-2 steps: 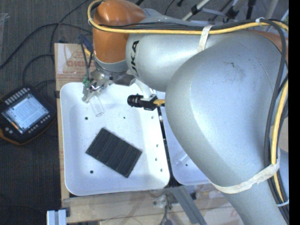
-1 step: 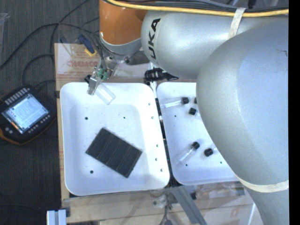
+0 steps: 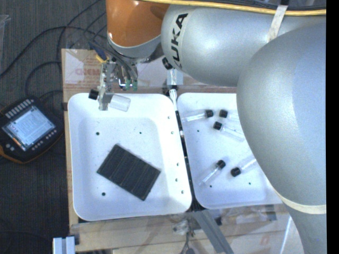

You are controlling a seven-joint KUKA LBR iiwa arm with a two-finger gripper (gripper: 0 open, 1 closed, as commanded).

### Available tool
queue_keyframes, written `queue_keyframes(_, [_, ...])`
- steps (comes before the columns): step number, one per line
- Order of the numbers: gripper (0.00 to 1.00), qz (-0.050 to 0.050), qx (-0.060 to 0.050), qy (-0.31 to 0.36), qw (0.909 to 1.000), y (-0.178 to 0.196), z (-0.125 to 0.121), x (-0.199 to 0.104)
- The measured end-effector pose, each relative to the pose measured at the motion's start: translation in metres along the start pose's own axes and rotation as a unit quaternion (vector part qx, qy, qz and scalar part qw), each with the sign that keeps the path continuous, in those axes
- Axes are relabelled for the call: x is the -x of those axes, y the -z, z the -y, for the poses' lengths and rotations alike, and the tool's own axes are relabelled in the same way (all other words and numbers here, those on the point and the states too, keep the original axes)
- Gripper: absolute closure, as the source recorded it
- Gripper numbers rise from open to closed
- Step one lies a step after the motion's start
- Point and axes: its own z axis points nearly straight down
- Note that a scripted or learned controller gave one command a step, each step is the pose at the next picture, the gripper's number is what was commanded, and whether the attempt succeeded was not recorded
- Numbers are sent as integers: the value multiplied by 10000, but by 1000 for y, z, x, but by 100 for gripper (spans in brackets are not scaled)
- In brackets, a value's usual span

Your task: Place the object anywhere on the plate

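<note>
A dark ribbed rectangular plate lies flat in the left bin, toward its front. My gripper hangs over the bin's back left corner, well behind the plate. It is shut on a clear vial with a black cap. The vial lies crosswise between the fingers, cap to the left and clear body to the right, above the bin floor.
The right bin holds several more clear vials with black caps. The arm's large grey body covers that bin's right part. A teach pendant lies on the floor to the left of the bench.
</note>
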Motion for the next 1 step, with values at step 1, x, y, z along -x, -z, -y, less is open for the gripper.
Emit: queue_keyframes(1, [100,-4,4,-896,9960,154,0,9])
